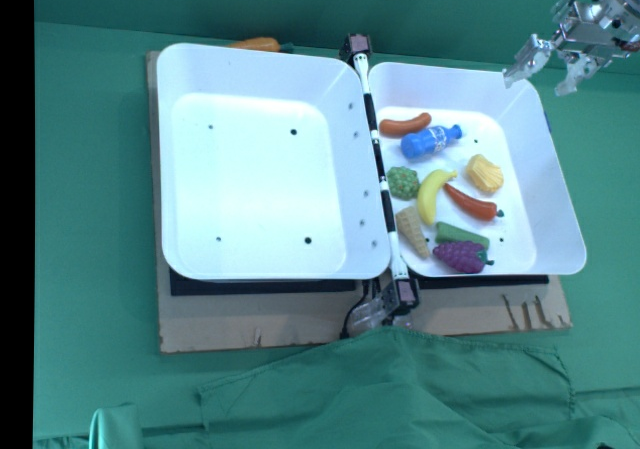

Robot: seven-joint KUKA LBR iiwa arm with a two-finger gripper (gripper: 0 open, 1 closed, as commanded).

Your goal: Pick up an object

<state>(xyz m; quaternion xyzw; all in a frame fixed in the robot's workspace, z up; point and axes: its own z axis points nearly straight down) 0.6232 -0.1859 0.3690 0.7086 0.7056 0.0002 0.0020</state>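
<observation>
Lower frame: a green cloth point(400, 387) lies crumpled over the worktop point(90, 187). Above it, a cardboard sheet point(250, 332) carries two white bins. The left bin point(180, 72) occupies the centre-left. The right bin point(540, 167) holds the objects: purple grapes point(461, 256) and a green pepper point(462, 233) lowest, a corn cob point(412, 230) to their left, then a banana point(431, 194), a red chilli point(470, 202), a green broccoli piece point(402, 182) and a yellow item point(485, 174); higher up, a blue bottle point(430, 141) and a sausage point(404, 123). An orange item point(256, 44) lies behind the left bin. Upper right: the hand point(548, 69) hangs above the right bin's far corner, fingers spread apart, gripping nothing.
</observation>
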